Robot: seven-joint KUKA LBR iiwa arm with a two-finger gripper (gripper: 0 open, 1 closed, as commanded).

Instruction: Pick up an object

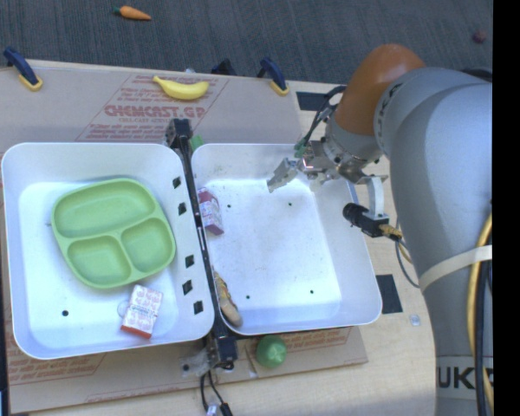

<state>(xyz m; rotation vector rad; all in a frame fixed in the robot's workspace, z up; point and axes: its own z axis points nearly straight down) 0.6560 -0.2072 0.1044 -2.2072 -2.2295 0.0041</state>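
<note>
My gripper (282, 177) hangs low over the back of the right bin (329, 267), near its far wall, with the grey arm and orange band behind it to the right. Nothing shows beneath or in it. A small red and white packet (210, 211) lies at the right bin's left wall, well left of the gripper. A tan peanut-shaped item (226, 303) rests at that bin's front left corner.
The left bin (22, 258) holds a green divided plate (113, 230) and a red and white box (142, 310). A toy banana (182, 86) lies on the cardboard behind the bins. In front of them sits a green ball (271, 351). An orange carrot (134, 12) is on the floor.
</note>
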